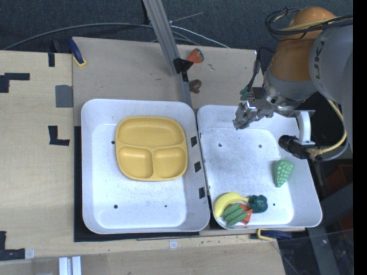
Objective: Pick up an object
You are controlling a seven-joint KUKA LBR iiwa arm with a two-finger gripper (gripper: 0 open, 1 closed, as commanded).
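Grey metal and an orange band make up most of what shows of the arm (309, 50), whose upper part is cut off by the view's right and top edges. Its gripper (245, 119) is small and dark against the bin's far rim, and whether it is spread or pressed together cannot be told from this slant; nothing can be made out between its tips. The arm reaches in from the right, bent down at the wrist so that the gripper hangs over the far left corner of the right bin (252, 153).

Near that bin's right wall lies a green bumpy toy (282, 172), well apart from the gripper. In the near left corner sits a tight heap: a yellow banana (226, 201), green pieces (235, 212) with a bit of red, and a dark green lump (258, 203), overlapping so that their outlines are hard to separate.

The left bin (97, 165) holds a yellow divided tray (152, 148). A grey bar (163, 33) crosses the bench slantwise above the bins, hiding part of the surface behind it.
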